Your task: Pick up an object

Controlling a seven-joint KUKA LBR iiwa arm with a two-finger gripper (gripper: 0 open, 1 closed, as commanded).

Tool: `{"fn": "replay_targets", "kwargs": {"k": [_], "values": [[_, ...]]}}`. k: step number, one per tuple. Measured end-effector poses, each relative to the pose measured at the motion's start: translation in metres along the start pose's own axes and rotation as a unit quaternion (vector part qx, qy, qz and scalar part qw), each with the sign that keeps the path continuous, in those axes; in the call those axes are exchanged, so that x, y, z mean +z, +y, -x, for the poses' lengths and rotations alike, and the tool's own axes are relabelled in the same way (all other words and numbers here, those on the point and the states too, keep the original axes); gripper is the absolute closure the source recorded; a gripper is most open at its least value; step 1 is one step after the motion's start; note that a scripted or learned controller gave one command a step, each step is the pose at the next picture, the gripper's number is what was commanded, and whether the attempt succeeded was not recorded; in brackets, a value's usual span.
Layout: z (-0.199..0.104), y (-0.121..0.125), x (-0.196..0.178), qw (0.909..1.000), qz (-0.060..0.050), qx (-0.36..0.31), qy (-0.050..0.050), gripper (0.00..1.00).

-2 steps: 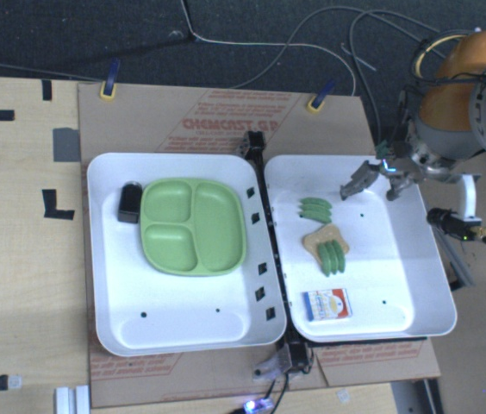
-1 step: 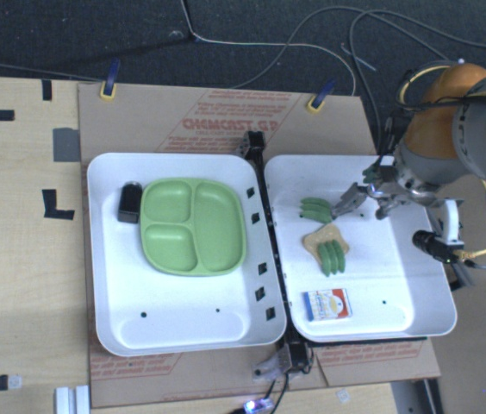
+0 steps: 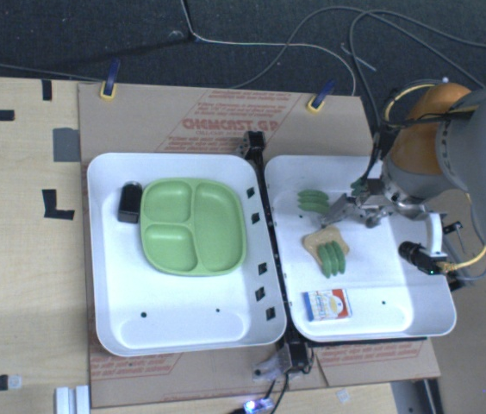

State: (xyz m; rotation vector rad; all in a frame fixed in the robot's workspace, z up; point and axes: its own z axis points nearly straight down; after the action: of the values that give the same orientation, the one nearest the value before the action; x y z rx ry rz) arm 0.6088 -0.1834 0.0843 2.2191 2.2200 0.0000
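the grey arm, with its orange band, comes in from the right and hangs over the right bin; much of it is cut off at the frame's right side. its gripper reaches leftward, low over the bin's upper middle. the two thin fingers look spread a little apart, tips pointing left and slightly down, with nothing seen between them; the metal parts blur together, so how wide they stand is hard to judge.

the left bin bears a green divided plate in its middle, with a small black block just beside the plate's left edge.

in the right bin, the tan and green toy lies just below the fingertips, close to them but whether touching i cannot tell. its long axis runs from upper left to lower right, the tan end upward and the green ribbed end pointing down-right. a second green ribbed piece lies just left of the fingertips, its length running roughly left to right. a small white card with red and blue print lies flat near the bin's front wall, well apart from the gripper; its print is too small to read.
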Motion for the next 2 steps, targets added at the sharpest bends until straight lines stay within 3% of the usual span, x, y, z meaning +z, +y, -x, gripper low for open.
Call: {"fn": "replay_targets", "kwargs": {"k": [1,2], "values": [[0.000,0.001,-0.013,1.0000,0.002,-0.001,-0.001,1.00],[-0.011,0.006,-0.065,1.0000,0.001,-0.001,0.001,1.00]]}}
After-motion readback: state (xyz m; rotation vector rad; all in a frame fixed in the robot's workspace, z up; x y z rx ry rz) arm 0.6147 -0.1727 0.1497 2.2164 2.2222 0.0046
